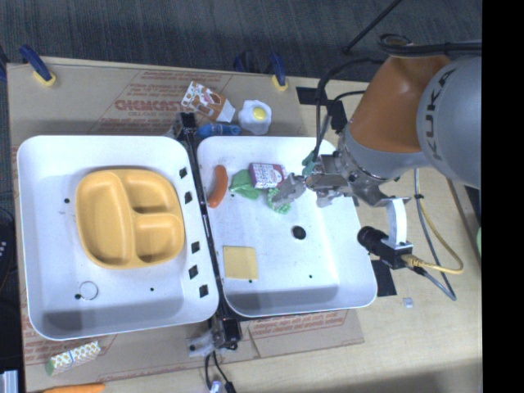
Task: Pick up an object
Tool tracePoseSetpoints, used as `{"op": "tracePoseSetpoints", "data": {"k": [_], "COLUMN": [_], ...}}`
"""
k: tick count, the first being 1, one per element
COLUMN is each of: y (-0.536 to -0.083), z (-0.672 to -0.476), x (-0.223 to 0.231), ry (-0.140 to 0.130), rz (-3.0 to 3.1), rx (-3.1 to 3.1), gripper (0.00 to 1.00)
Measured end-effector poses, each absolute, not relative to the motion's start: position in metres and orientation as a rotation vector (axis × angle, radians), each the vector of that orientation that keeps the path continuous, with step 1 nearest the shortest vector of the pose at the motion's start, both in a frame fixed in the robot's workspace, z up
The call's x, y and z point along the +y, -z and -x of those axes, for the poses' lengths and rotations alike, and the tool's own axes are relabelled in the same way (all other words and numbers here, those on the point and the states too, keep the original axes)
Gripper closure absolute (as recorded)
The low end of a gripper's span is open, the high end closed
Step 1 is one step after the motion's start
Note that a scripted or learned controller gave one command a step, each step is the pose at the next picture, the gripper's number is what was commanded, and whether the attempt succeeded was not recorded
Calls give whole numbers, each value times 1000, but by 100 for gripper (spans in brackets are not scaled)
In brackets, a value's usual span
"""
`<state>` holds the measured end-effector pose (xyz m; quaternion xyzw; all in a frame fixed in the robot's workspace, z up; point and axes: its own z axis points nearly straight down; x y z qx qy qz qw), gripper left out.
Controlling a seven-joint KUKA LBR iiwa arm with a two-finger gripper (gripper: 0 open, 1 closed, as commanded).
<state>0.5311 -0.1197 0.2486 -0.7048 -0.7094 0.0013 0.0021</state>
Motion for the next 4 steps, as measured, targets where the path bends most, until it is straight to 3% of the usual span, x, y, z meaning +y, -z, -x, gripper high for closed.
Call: {"op": "tracePoseSetpoints", "data": {"k": [1, 2, 3, 4], "y": [-169, -92, -92, -102], "z": [-583, -617, -618, -618], "x": [-132, -119, -100, -99], "ry": [-6, -3, -9, -9], "rz": [2380, 2093, 2253, 2247], "rx": [-2045, -2338, -2188, -2190], "gripper": [0, 0, 0, 100]}}
